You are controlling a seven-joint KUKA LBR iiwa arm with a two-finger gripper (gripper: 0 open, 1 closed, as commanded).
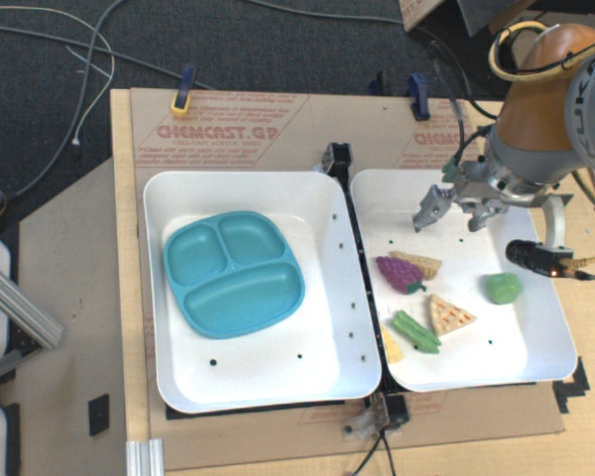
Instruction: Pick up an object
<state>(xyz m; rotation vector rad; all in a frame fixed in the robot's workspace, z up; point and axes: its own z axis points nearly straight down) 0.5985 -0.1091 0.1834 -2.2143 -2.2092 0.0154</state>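
The counter (99,296) is a sheet of cardboard printed with red lettering, held at its far edge by two blue clamps (185,87), over dark carpet crossed by loose cables (89,48). Two shallow white bins sit side by side on it. The left bin (178,380) carries a teal divided plate (234,272) near its middle. The right bin (545,350) holds small toy foods: a purple grape bunch (401,273) touching a tan wedge (424,262) near the bin's left side, a green bean pod (416,331) just beside a pizza slice (450,316) toward the near edge, a yellow piece (390,345) against the near-left wall, and a green round object (503,288) near the right wall.

The end effector (453,209) hangs over the far part of the right bin, its two fingers spread apart with nothing between them. The grape bunch and wedge lie nearer the front edge than the fingers, apart from them. The arm (545,97) reaches in from the right, its orange section bent above the wrist, pointing down and leftward.
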